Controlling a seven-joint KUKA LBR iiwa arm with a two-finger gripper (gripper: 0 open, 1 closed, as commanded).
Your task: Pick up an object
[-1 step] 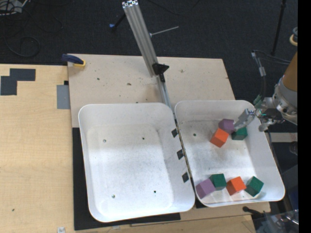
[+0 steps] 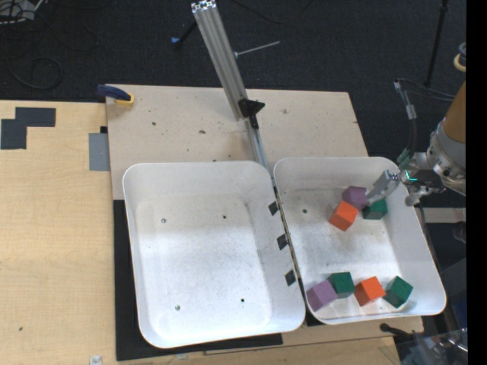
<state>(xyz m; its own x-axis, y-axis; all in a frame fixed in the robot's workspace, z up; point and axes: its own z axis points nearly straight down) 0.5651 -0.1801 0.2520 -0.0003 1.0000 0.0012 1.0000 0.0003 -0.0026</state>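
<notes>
Several small blocks lie in the right bin (image 2: pixel 319 245). Near its far right corner a purple block (image 2: pixel 354 197), an orange block (image 2: pixel 343 216) and a dark green block (image 2: pixel 374 210) sit close together. Along the near wall are a purple block (image 2: pixel 321 293), a green block (image 2: pixel 342 283), an orange block (image 2: pixel 370 290) and another green block (image 2: pixel 398 290). My gripper (image 2: pixel 380 188) reaches in over the right rim, its tip low between the far purple block and the dark green block. No block is seen lifted.
The left bin (image 2: pixel 198 249) adjoins the right one, with black clips on the shared rim. An aluminium bar (image 2: pixel 224 59) slants up from behind the bins. A blue clamp (image 2: pixel 114 94) lies at the bench's far left corner.
</notes>
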